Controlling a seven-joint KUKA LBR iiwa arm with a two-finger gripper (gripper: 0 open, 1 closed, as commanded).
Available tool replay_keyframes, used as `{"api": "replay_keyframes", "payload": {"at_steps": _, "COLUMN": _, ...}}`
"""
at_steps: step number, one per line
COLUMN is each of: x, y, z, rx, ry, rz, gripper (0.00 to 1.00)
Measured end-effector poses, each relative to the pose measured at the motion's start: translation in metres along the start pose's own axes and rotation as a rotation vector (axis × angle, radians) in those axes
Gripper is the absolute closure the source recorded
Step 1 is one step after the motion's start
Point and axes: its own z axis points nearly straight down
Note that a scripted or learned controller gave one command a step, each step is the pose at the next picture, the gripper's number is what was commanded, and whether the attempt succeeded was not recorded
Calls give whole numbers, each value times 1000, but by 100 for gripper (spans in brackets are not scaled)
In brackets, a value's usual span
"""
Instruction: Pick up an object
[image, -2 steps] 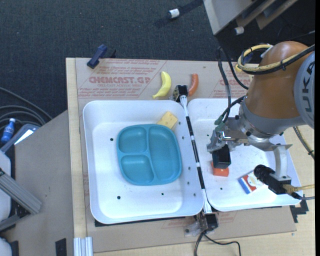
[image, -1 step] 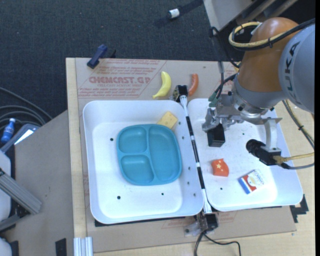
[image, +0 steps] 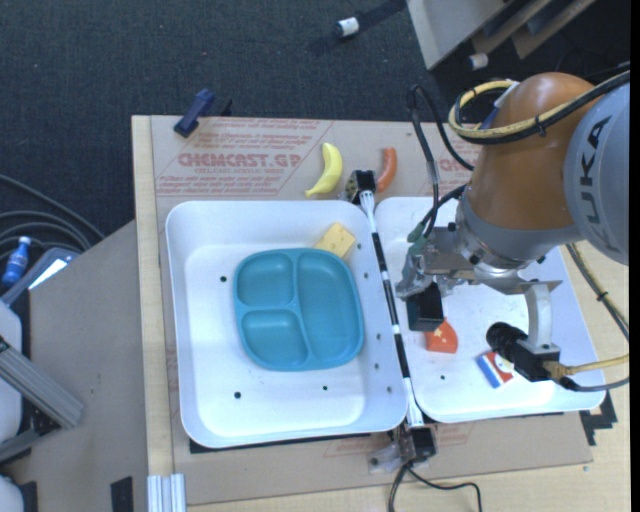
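A divided plate lies in the left bin.

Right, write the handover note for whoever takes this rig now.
Gripper: low over the right bin, near its left wall; finger state unclear.
Right bin: orange piece just below the gripper, red, white and blue item further right.
Left bin: blue divided plate, yellow block at its top edge.
Behind the bins: banana, orange item.
Done: nothing visibly lifted.
Left: grasp and lift an object, probably the orange piece.
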Motion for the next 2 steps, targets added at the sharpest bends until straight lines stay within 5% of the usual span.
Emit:
{"api": "replay_keyframes", "payload": {"at_steps": 1, "x": -37, "y": 36, "z": 5, "rx": -5, "ry": -2, "rz": 1, "gripper": 100}}
{"api": "replay_keyframes", "payload": {"at_steps": 2, "x": 0, "y": 71, "z": 4, "rx": -5, "ry": -1, "rz": -1, "gripper": 100}}
